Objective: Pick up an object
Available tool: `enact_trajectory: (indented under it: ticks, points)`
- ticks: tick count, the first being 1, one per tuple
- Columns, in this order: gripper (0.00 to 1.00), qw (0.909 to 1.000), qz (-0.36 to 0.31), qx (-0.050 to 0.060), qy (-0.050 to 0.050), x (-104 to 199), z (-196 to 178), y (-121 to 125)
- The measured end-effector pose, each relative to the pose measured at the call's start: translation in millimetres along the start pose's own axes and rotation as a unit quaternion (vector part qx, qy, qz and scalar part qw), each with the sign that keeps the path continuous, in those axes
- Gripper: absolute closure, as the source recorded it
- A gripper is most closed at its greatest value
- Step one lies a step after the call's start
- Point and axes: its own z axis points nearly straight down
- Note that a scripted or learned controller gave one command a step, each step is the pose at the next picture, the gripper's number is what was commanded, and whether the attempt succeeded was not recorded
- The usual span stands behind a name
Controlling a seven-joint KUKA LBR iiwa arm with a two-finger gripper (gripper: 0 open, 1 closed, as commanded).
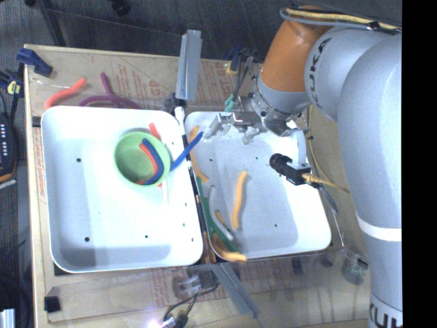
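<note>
My gripper (233,126) hangs over the far edge of the right bin (300,234), just above its floor, with nothing visibly in it. Below it an orange curved strip (238,198) lies on the bin floor. A green piece (220,235) and another orange piece (231,255) lie along the bin's left and near walls. A blue stick (184,152) spans the divide between the bins. In the left bin (89,244) a green bowl (136,157) holds a blue band (162,161) and red pieces (146,145).
The grey arm with its orange band (290,53) fills the right side above the right bin. A black cable plug (283,166) sticks out over that bin. Behind the left bin lie an orange tool (65,93) and a purple cable (102,101). A grey bar (188,63) stands at the back.
</note>
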Motion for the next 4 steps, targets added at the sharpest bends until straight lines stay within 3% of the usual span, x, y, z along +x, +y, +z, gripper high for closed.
enact_trajectory:
  ticks: [1, 2, 3, 4]
  points:
    - [0.00, 0.9958, -0.091, -0.001, 0.000, -68.2, 103.0, -2.8]
    - [0.00, 0.9994, -0.034, 0.000, 0.000, -100.3, 125.5, -59.3]
    - [1.00, 0.9993, -0.037, 0.001, -0.001, -100.7, 115.6, -59.4]
    - [1.00, 1.0000, 0.001, -0.002, 0.000, -66.9, -8.6, -30.0]
